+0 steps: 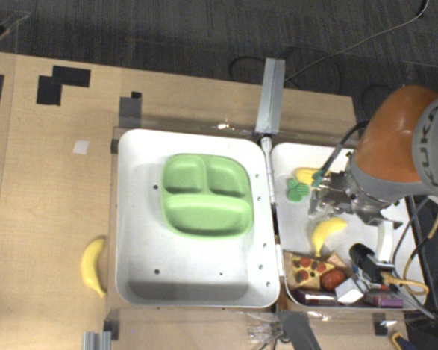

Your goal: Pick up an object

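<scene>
My pincer (323,202) hangs over the right bin (284,158), just above a yellow banana (327,232) that lies on the bin floor; I cannot tell how far it is open, nor that it grips anything. Beyond the banana sits a green toy (298,189); nearer the camera lie a pizza slice (307,269) and a red tomato (334,278).

Divided plate (206,193) sits in the left bin (135,202); toy food crowds the right bin (284,156); a banana (93,265) lies on the bench, left of both.
</scene>
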You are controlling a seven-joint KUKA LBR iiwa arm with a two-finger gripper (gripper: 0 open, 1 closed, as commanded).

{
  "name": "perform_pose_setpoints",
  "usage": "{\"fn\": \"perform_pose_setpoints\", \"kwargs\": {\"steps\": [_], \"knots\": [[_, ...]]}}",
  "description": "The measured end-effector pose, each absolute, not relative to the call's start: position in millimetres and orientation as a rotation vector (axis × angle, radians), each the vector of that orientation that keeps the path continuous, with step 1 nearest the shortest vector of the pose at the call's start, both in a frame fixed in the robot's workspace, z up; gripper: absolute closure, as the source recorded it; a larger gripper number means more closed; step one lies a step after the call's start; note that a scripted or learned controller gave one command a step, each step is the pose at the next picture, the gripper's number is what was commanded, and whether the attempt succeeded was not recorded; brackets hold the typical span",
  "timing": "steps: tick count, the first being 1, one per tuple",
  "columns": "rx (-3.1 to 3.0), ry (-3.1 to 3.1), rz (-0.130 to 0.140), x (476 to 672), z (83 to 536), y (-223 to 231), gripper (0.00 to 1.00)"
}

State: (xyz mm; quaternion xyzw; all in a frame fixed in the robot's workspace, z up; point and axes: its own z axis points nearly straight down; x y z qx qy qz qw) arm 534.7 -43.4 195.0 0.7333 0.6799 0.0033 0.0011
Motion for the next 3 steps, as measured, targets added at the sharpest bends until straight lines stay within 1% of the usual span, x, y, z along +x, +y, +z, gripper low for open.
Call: {"fn": "perform_pose_setpoints", "kwargs": {"steps": [1,2,3], "knots": [[2.302,2.134,0.010,534.6,195,-43,0.00],[2.165,2.265,0.011,511.0,92,-97,0.00],[2.162,2.266,0.021,513.6,103,-95,1.00]]}}
